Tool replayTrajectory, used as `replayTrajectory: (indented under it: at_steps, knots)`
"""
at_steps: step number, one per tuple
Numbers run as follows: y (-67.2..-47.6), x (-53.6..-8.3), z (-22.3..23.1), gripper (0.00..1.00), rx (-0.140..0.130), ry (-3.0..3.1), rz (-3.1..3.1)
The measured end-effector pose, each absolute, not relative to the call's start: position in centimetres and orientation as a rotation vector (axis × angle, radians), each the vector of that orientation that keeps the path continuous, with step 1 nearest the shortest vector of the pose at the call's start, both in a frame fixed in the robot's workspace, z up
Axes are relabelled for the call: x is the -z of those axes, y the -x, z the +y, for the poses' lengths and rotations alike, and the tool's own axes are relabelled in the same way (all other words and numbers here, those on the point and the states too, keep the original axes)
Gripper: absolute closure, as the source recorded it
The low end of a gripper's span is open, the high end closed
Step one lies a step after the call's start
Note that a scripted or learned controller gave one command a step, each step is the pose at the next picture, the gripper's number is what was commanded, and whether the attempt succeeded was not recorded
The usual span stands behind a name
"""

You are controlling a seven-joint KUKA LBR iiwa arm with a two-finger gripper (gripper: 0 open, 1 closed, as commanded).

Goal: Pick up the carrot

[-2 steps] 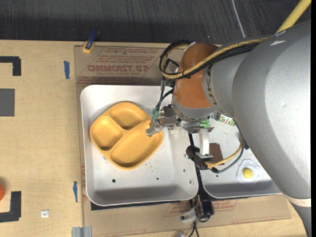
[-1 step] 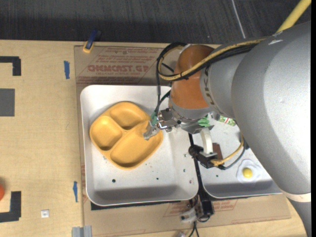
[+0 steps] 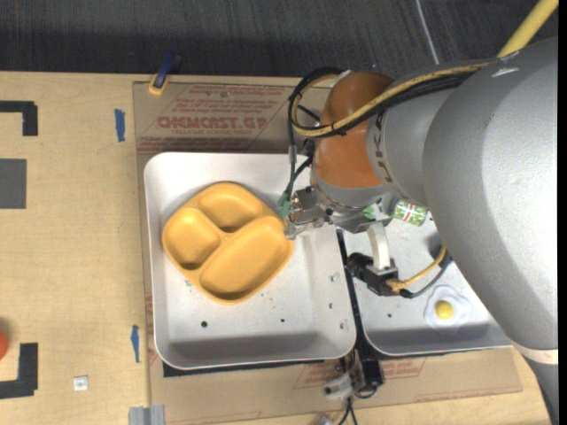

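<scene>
Reaching in from the right, the grey arm (image 3: pixel 496 175) is hanging low over the seam between the two white bins, its orange band (image 3: pixel 350 140) sitting just above the wrist. The gripper (image 3: pixel 297 212) is hovering at the right rim of a yellow divided plate (image 3: pixel 226 237) – touching it or just beside it, the angle is not settling which. Whether it is released or clenched cannot be told from this slant, and nothing is showing within its grasp.

Where the carrot is lying cannot be told, so neither its long axis nor its heading is readable.

The plate is resting in the left bin (image 3: pixel 248 326). It is glossy moulded plastic with three rounded lobes, the largest lobe running diagonally toward the bin's lower middle. The bin itself is looking smooth and shallow, with rounded corners and a few dark specks on its floor.

In the right bin (image 3: pixel 416 326), a small yellow thing (image 3: pixel 444 309) is lying near the front wall, and a green-and-white scrap (image 3: pixel 409 212) is peeking out beside the wrist – both too small to name. Black and yellow cables (image 3: pixel 390 277) are looping beneath the wrist.

Both bins are sitting on a printed cardboard sheet (image 3: pixel 213 118) on the pale tabletop (image 3: pixel 71 264), which is carrying strips of blue tape (image 3: pixel 120 124).
</scene>
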State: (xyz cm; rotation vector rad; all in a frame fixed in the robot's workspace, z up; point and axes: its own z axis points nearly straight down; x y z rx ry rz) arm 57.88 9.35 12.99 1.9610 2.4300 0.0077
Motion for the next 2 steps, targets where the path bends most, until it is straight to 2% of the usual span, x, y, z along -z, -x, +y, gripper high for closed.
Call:
replayTrajectory:
  at_steps: [1, 2]
  knots:
    - [-57.3, -26.7, 6.9, 1.00, -0.002, -1.814, 2.563]
    - [-52.9, -19.5, 10.9, 1.00, 0.001, -1.827, 2.557]
